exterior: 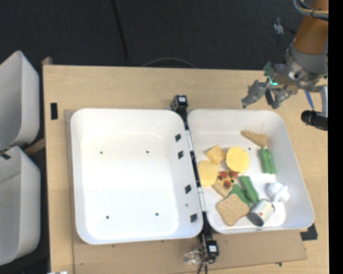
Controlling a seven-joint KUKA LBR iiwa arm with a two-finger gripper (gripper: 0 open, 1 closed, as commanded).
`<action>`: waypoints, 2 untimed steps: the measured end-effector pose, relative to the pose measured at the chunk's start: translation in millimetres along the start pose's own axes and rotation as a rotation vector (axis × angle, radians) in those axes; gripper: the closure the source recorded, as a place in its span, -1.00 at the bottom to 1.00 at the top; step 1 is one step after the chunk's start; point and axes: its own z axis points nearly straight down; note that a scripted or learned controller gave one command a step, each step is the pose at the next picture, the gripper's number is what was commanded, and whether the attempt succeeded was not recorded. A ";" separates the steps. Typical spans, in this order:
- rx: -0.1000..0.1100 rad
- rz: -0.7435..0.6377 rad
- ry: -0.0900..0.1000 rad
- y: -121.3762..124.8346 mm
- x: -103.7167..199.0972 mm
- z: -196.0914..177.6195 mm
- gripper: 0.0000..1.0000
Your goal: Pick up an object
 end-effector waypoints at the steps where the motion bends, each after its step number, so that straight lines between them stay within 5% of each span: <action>1: 0.014 0.000 0.004 -38.0 -1.3 158.3 -1.00; 2: 0.002 -0.002 0.001 -108.9 61.0 148.0 -1.00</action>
